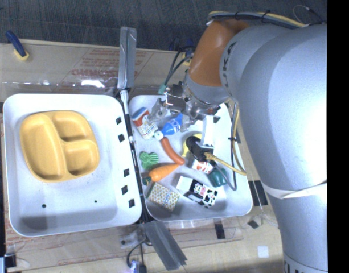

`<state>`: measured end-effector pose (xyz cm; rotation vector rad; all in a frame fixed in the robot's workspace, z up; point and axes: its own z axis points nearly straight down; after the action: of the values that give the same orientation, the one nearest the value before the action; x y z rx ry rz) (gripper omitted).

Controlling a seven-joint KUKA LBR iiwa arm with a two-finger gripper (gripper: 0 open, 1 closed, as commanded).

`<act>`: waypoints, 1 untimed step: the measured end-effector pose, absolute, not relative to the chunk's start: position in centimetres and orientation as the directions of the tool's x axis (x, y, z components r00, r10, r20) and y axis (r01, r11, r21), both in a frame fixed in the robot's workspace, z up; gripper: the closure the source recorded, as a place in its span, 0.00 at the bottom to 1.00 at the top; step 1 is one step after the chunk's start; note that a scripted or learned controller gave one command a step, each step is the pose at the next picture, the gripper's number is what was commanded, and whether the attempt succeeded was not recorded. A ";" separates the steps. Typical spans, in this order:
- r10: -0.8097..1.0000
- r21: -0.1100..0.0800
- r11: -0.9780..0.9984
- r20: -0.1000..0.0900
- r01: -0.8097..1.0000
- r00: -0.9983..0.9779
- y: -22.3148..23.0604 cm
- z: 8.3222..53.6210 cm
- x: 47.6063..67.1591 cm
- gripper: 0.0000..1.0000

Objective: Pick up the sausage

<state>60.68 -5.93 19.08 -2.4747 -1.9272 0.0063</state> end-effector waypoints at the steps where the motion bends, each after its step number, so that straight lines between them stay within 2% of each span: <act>1: 0.959 -0.002 -0.285 0.000 0.959 0.285 -4.4 28.1 59.1 0.00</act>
<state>59.08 -4.40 28.12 -2.5164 -1.8778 0.0026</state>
